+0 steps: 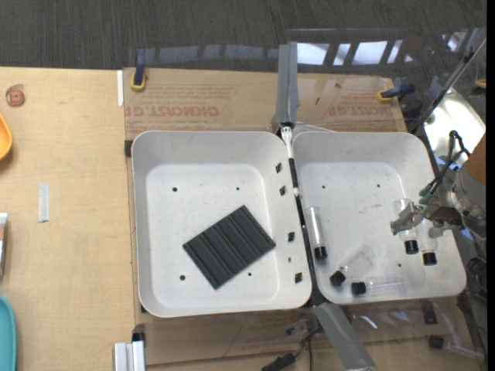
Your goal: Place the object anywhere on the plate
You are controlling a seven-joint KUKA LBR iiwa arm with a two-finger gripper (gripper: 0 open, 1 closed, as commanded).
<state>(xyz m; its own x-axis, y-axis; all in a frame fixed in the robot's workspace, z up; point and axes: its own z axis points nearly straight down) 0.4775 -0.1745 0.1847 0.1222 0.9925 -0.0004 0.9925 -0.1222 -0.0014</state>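
Dark carpet at the back, brown cardboard over the bench, and two white bins sitting side by side in the middle. The left bin carries the plate, a dark ribbed slab lying flat and turned on the diagonal, nothing on it yet. The right bin has the loose stock: clear tubes with black caps, one lying just beside the divider, the others scattered along the near edge. That spread gives the arm room to drop on one without crowding. The gripper reaches in low over the right side of that bin, near two black-capped pieces. Is it gripping? Cannot tell; its tip is a blur of metal here. The carry across, I'd judge, is all still ahead.
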